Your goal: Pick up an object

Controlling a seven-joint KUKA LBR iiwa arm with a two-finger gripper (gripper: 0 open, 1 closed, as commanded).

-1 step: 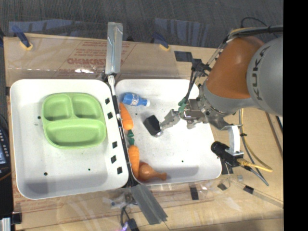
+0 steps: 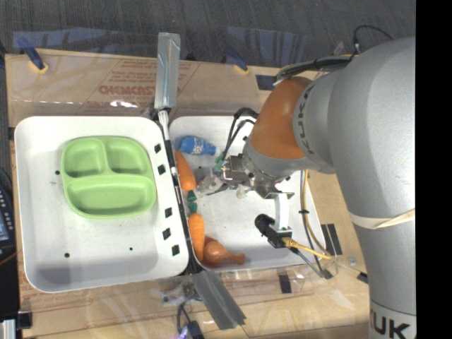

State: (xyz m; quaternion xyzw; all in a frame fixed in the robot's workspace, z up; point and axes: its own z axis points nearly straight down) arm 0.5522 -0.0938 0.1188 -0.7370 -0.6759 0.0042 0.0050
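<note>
The right bin (image 2: pixel 233 221) holds several small items. A blue crumpled object (image 2: pixel 194 145) lies at its far left corner. An orange carrot (image 2: pixel 186 172) lies along the left wall, with a second carrot (image 2: pixel 196 232) further toward the front. A brown drumstick-shaped piece (image 2: pixel 223 255) rests in the front left corner. My gripper (image 2: pixel 214 175) reaches down into the right bin just right of the upper carrot and below the blue object, mostly hidden under the wrist and its orange band.
The left bin (image 2: pixel 42 232) holds a green divided plate (image 2: pixel 108 174). A taped divider (image 2: pixel 173 196) separates the two bins. The grey arm covers the right side of the right bin, with cables (image 2: pixel 307 249) trailing near its front edge.
</note>
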